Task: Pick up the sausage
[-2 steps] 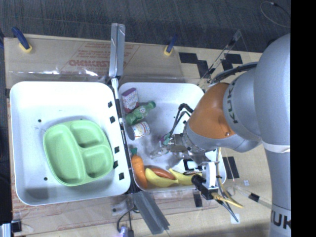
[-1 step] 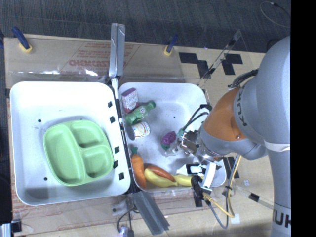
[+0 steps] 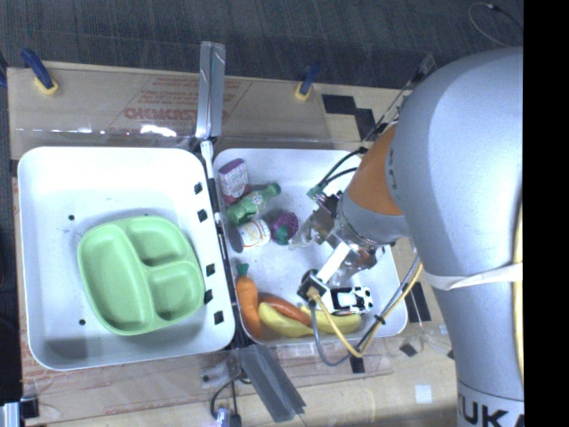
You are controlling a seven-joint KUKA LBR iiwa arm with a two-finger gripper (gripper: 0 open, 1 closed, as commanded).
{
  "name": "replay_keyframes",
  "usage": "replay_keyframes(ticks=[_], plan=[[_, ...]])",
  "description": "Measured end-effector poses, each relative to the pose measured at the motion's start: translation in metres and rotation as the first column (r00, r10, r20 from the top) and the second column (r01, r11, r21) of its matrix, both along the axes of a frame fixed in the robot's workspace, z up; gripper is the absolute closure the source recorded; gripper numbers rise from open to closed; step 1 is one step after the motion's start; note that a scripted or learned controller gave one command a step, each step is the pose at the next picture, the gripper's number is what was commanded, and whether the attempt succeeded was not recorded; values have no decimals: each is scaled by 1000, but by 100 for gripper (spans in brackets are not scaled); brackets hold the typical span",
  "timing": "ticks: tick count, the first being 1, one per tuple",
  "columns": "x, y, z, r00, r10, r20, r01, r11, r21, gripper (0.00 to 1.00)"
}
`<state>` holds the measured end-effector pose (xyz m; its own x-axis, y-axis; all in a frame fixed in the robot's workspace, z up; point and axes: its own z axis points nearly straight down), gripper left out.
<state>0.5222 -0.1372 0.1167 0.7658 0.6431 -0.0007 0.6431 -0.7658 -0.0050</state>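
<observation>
Two white bins sit side by side on a counter. In the right bin, the reddish sausage lies along the near edge, between a carrot and a banana. The robot's hand hangs over the bin's middle, apart from the sausage; how wide it stands cannot be told. A green divided plate sits in the left bin.
</observation>
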Motion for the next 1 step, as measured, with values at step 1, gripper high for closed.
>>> replay_keyframes(ticks=[1], plan=[[-29,8,-10,998,8,54,-7,1000,-17,0]])
